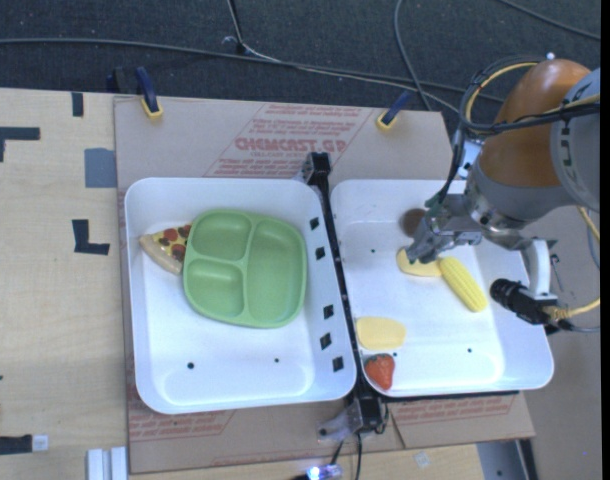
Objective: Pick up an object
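Two bins [150,368] [505,363], one tray [247,268], one pizza slice [165,245], one corn [463,283], one strawberry [381,371].

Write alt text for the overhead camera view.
The grey arm's gripper hovers over a pale yellow piece beside a yellow corn cob in the right white bin. The left white bin holds a green divided plate.

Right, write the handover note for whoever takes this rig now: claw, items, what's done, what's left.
Claw: low in the right bin, over a pale yellow piece; whether it grips anything can't be told.
Right bin also holds: corn cob beside the claw, a yellow disc and a strawberry near the front left corner.
Left bin: green divided plate lying over part of a pizza slice.
Done: nothing visibly lifted.
Left: grasp and lift one object.
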You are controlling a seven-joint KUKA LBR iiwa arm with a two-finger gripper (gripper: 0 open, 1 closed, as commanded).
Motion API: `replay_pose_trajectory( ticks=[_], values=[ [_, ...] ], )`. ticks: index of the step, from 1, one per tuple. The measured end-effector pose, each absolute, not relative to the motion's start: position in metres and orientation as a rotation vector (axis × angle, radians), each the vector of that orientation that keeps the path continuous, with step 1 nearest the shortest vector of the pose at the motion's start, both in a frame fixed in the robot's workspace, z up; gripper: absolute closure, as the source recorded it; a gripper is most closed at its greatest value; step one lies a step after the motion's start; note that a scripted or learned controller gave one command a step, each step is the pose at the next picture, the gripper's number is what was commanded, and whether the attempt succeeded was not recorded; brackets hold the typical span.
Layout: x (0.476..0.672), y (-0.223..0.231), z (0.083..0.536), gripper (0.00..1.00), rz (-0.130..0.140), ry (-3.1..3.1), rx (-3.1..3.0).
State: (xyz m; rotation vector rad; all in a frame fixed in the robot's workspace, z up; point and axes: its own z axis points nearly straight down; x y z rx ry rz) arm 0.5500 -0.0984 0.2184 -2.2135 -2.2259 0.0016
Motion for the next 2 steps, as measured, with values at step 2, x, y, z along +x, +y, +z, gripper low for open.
replay_pose_trajectory(
  ticks=[2],
  values=[
    [0.594,0.012,0.217,1.00,-0.002,-2.229,-2.213]
  ],
)
